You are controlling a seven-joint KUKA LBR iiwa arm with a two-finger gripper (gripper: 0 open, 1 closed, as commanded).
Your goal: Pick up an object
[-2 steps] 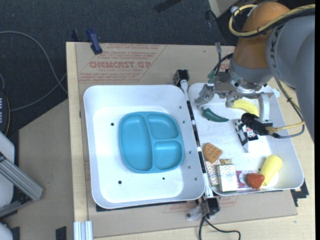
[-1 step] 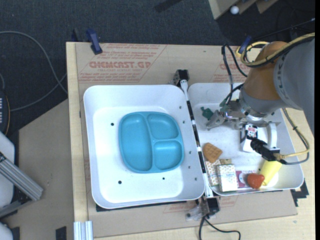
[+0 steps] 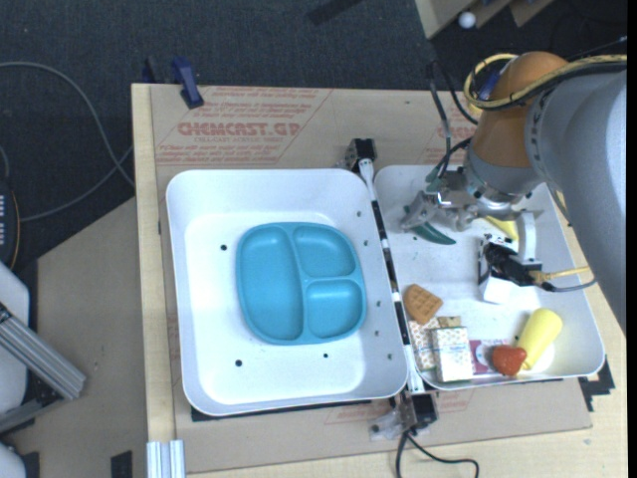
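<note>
1. Far left, a blue clamp (image 3: 186, 83) sits on the back corner of the bench (image 3: 249, 118), well apart from everything else.
2. The left bin (image 3: 199, 366) has a blue divided plate (image 3: 299, 282) lying flat, pretty much in its middle.
3. In the right bin (image 3: 453, 267), along the left wall, you've got a waffle-looking biscuit (image 3: 423, 302) just behind a couple of small boxes (image 3: 450, 352) in the near corner.
4. The gripper (image 3: 438, 215) is down at the far left end of that same bin. A dark green piece (image 3: 435, 233) lies right under it. You honestly can't tell from this angle how far open it is, or whether it has hold of that piece at all.
5. Further right, near the front wall, a red thing (image 3: 508, 358) is touching a yellow rounded thing (image 3: 540, 335).
</note>
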